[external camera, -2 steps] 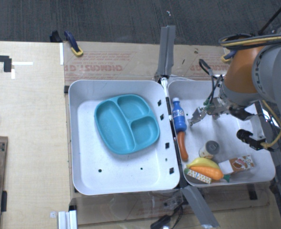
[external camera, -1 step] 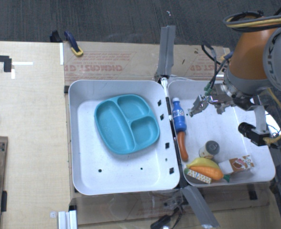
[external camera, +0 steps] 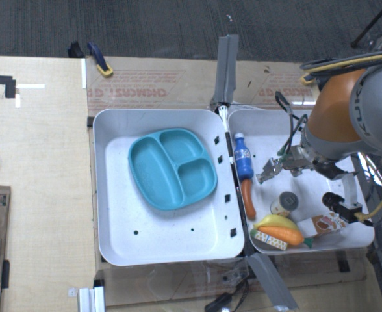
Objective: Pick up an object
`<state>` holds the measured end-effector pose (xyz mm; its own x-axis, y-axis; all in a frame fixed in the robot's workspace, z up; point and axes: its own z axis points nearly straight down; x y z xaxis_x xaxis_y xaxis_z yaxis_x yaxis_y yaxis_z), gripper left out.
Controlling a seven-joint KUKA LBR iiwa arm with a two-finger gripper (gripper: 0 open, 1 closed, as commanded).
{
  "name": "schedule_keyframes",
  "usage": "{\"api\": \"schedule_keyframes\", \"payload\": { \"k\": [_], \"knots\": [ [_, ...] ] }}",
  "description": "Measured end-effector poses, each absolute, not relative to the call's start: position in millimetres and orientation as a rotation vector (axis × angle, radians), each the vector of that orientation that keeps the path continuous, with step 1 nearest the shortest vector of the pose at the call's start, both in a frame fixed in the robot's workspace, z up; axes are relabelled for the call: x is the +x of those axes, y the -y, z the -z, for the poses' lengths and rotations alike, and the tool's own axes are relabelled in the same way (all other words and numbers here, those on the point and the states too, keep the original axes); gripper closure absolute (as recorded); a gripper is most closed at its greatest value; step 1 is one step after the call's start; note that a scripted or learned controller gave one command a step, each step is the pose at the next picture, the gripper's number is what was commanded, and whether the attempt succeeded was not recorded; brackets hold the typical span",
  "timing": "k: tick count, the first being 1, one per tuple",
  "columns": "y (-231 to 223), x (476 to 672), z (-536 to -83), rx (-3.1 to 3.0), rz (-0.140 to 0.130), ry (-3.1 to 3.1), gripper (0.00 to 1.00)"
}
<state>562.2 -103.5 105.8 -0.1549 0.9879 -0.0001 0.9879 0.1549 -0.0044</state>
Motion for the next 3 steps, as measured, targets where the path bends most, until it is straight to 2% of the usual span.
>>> {"api": "schedule_keyframes", "payload": {
  "k": [1, 2, 3],
  "knots": [
    [170.9, 512.4, -94.3, -1.971, -0.003, 2.445, 0.0],
    [170.5, 512.6, -94.3, -1.97, -0.002, 2.446, 0.0],
    [164.6, 551.0, -205.3, -1.802, -0.001, 2.575, 0.0]
  ]
}}
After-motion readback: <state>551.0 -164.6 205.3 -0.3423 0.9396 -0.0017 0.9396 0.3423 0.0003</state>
